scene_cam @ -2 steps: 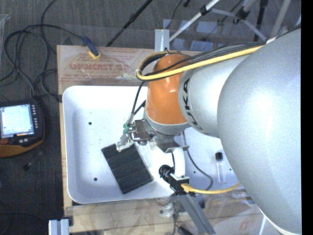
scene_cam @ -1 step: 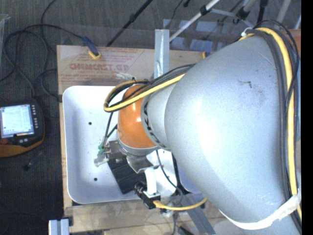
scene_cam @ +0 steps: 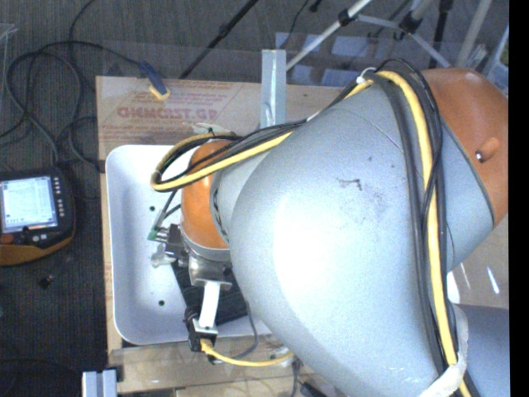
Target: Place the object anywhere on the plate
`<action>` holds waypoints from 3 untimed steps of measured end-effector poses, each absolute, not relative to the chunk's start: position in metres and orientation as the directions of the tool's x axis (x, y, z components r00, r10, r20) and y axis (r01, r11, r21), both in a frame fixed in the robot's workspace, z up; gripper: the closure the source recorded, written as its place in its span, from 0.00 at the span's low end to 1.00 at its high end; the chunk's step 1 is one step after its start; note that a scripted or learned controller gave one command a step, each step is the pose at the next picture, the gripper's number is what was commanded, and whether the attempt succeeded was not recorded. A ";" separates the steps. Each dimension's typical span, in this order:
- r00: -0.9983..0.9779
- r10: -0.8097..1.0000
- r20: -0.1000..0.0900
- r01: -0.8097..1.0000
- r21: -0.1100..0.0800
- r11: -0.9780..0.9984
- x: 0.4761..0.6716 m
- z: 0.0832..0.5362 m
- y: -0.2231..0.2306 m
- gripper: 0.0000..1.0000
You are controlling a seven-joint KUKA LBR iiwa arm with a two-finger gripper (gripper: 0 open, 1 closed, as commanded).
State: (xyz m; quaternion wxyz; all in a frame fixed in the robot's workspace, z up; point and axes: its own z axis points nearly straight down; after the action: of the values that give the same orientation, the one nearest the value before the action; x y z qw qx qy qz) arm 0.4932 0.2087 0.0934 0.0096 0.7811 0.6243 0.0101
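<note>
— Where does the arm stand in the camera view?
— The grey arm (scene_cam: pixel 355 222) comes in from the right and reaches over the left white bin (scene_cam: pixel 132 222). Its orange band (scene_cam: pixel 202 209) hangs above the middle of the bin.
— And the claw?
— The claw (scene_cam: pixel 168 246) sits low over the bin floor, just left of the band. I cannot tell whether it is apart or together, because the wrist covers it.
— The object and the plate?
— I cannot tell where either lies; the arm hides most of the bin.
— What else?
— The bin rests on the desk (scene_cam: pixel 140 106), whose board carries red lettering. A control pendant (scene_cam: pixel 33 209) with a lit screen lies on the floor to the left, near black cables (scene_cam: pixel 50 64).
</note>
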 end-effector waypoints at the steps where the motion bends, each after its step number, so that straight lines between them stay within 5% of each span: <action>1: 0.220 0.975 0.004 0.975 0.027 -0.220 0.493 0.093 0.209 0.00; 2: 0.218 0.976 0.007 0.976 0.015 -0.218 0.490 0.102 0.212 1.00; 3: -0.048 0.999 0.017 0.999 0.022 0.048 0.490 0.095 0.160 1.00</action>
State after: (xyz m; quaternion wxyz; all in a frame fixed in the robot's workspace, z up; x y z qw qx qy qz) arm 0.4895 0.1597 0.0946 0.0012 0.6900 0.7237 0.0139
